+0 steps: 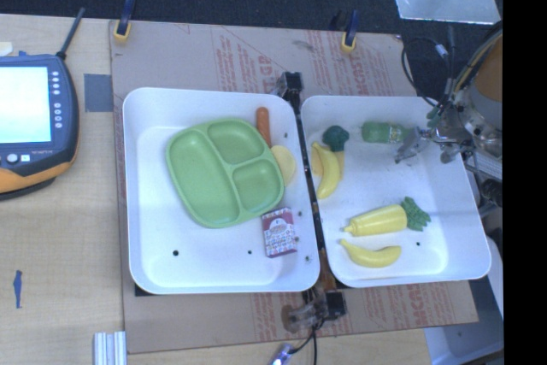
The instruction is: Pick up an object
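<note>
My gripper (428, 153) hangs over the upper right part of the right bin (475, 218), open, with nothing between its fingers. Just to its left lies a small green bottle (381, 132). Further left in that bin are a dark green broccoli piece (335, 137) and a yellow banana (328, 170). Toward the front lie a yellow corn cob with green leaves (386, 220) and a second banana (371, 254). The left bin (145, 218) holds a green divided plate (224, 172), an orange sausage-like stick (263, 125), a pale yellow piece (285, 162) and a red packet (279, 232).
A central divider with black clips (293, 85) runs between the bins. A tablet-like pendant (32, 120) lies on the bench at the far left. Cables (427, 64) and the arm's wrist sit by the right bin's upper right corner. Blue clamps hold the cardboard at the back.
</note>
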Robot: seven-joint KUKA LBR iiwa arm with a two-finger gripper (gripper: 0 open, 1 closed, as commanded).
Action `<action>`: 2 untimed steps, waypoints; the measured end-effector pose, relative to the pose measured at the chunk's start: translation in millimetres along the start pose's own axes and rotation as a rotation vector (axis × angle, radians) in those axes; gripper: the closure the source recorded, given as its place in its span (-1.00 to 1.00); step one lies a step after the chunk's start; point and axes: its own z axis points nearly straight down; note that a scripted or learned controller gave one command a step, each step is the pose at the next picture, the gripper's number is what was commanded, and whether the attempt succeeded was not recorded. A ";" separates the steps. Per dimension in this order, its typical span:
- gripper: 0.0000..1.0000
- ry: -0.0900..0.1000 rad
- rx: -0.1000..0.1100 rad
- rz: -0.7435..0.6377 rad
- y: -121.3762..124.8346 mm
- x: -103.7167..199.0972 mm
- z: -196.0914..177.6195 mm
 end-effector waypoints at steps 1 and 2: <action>-1.00 -0.001 -0.001 -0.004 25.7 72.8 -9.6; -1.00 -0.002 -0.001 -0.004 43.7 116.9 -13.4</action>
